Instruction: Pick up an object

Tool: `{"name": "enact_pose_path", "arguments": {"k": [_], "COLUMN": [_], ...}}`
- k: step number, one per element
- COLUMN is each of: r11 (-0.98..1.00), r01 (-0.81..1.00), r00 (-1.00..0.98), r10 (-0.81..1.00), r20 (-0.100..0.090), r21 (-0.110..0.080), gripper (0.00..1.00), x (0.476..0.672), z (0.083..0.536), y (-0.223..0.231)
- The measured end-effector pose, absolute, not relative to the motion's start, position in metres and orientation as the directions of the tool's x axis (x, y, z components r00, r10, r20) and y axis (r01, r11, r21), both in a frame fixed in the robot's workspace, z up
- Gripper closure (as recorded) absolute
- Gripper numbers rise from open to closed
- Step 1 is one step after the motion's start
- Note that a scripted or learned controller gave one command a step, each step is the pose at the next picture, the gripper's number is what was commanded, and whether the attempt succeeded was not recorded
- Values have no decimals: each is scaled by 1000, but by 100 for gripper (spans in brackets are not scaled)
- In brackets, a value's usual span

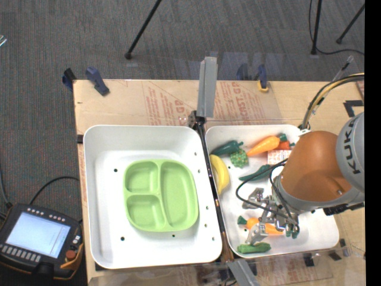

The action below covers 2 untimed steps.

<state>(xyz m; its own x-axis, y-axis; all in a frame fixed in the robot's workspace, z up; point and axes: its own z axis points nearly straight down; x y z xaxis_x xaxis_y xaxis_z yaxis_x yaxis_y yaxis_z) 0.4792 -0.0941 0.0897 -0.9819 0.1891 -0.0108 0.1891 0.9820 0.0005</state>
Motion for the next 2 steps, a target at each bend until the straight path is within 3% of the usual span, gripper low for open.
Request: {"name": "enact_pose_path", "arguments": {"k": [1,2], "r11": [946,922], "r01": [325,386], "r00": [-946,-922], "r10": [325,386], "r20": [1,-1], "r21": [1,1], "gripper": [0,0], "x": [521,574], "z": [87,87], "y": [-79,-83]}}
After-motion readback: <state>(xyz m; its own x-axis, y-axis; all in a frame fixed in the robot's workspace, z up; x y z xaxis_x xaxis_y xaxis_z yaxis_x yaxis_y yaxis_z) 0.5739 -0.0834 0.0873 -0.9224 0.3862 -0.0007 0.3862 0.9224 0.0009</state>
